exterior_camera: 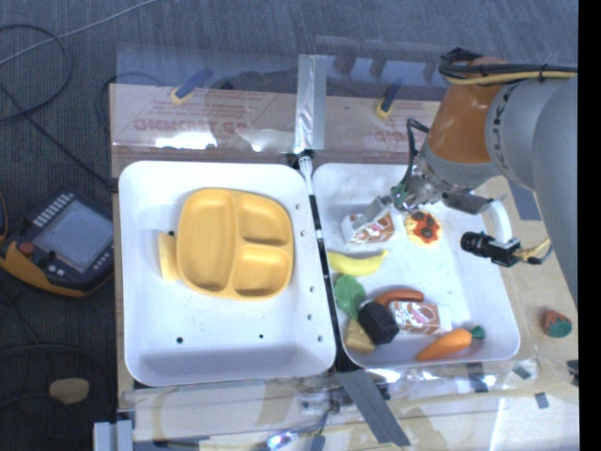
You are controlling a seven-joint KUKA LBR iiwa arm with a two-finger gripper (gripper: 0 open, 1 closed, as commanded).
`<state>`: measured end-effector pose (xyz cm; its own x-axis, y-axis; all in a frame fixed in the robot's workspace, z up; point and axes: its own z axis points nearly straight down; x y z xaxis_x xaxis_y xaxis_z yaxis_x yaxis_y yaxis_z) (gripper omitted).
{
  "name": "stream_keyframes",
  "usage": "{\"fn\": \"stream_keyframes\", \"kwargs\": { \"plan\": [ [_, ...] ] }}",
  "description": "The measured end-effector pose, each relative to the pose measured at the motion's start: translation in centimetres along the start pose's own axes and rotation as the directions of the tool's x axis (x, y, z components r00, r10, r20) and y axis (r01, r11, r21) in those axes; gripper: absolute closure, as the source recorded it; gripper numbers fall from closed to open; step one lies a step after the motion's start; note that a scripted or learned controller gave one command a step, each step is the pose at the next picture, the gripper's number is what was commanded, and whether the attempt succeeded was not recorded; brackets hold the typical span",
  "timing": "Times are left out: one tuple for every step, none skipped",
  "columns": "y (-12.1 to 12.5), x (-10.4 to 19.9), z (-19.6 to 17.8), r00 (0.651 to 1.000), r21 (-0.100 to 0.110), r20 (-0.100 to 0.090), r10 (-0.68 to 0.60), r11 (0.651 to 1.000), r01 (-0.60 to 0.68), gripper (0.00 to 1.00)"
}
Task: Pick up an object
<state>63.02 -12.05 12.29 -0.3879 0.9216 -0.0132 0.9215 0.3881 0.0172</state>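
Counting one carrot [445, 344], one banana [357, 263]

You can't read any text here; the red print on the cardboard [202, 120] is too blurred

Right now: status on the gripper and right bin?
Gripper low in right bin, at small packet. Nothing seen held. Banana, carrot close by.
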Motion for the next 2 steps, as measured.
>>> {"fn": "stream_keyframes", "kwargs": {
  "plan": [
    [-0.41,-0.83,1.3,0.997,-0.025,-0.005,0.079,0.997,-0.079,0.0],
    [-0.68,-1.04,1.32,0.987,-0.029,-0.005,0.161,0.986,-0.161,0.0]
  ]
}}
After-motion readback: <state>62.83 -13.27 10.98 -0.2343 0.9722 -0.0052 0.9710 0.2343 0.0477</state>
